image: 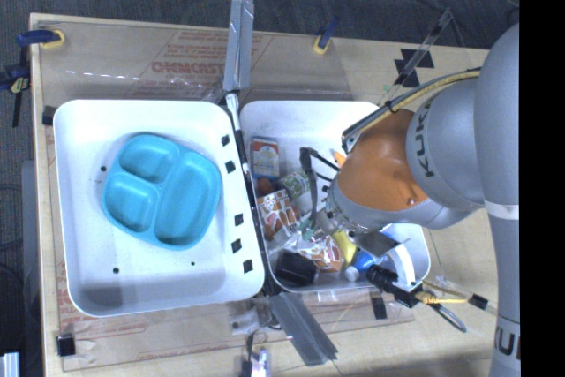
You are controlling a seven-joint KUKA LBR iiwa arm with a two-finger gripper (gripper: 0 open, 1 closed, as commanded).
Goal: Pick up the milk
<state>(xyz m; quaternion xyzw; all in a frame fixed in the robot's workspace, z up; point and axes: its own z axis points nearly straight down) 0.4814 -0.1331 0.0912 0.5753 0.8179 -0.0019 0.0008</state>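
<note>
Two white bins sit side by side on the table point(371, 66): the left bin point(79, 190) carries a blue sectioned tray point(163, 190), the right bin point(291, 115) a jumble of small packets. The arm point(415, 163) hangs low over that right bin, orange band uppermost, hiding the pincer, so its state cannot be told. The milk? My best guess is the small carton point(265, 157) at the bin's far left, left of the wrist, long axis running near to far.
</note>
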